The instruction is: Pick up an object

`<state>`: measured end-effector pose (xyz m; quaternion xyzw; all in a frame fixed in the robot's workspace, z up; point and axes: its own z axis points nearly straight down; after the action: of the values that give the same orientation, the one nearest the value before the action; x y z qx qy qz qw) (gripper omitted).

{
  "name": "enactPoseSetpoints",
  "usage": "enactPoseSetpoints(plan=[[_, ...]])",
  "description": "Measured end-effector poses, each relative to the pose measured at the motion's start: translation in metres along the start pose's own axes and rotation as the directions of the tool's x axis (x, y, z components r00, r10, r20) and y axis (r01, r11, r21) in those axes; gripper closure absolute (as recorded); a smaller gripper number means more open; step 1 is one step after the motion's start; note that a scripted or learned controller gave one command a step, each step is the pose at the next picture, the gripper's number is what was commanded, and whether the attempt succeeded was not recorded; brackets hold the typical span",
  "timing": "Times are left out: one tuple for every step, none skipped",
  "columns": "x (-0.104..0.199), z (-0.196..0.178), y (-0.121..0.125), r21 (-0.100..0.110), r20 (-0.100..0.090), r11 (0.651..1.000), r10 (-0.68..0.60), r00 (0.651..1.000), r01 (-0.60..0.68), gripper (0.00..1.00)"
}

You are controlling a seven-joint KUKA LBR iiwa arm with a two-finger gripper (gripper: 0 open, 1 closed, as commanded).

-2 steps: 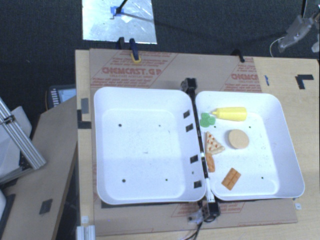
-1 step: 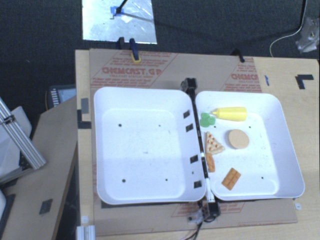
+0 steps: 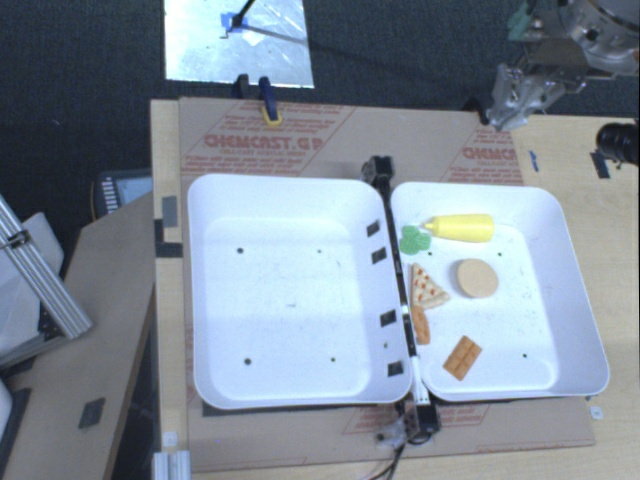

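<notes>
The right bin [image 3: 560,258] holds several toy foods. A yellow piece [image 3: 462,228] lies near its back wall with a small green piece [image 3: 413,239] at its left end. A round tan cookie [image 3: 477,278] sits mid-bin, a pizza slice [image 3: 428,288] lies to its left, a brown strip [image 3: 421,326] lies below that, and an orange cracker [image 3: 461,357] rests near the front. My gripper [image 3: 512,106] hangs high above the bench, beyond the right bin's back edge, with nothing seen between its fingers.
The left bin [image 3: 290,288] stands beside the right one, with a black clip row [image 3: 390,268] along their shared edge. A shiny metal sheet [image 3: 238,28] lies on the dark floor behind. A cardboard sheet [image 3: 330,133] lies under both bins.
</notes>
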<state>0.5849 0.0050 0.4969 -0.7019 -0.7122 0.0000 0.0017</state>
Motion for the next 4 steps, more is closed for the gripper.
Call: enactPoseSetpoints(plan=[[0.109, 0.008, -0.044, -0.003, -0.001, 1.0, -0.002, 1.0, 0.002, 1.0], [0.205, -0.018, -0.099, -0.006, -0.002, 1.0, -0.002, 1.0, 0.002, 1.0], [0.224, -0.039, -0.095, -0.006, -0.001, 1.0, 0.008, 1.0, -0.008, 1.0], [0.231, -0.037, -0.095, -0.004, 0.001, 1.0, 0.009, 1.0, -0.009, 1.0]])
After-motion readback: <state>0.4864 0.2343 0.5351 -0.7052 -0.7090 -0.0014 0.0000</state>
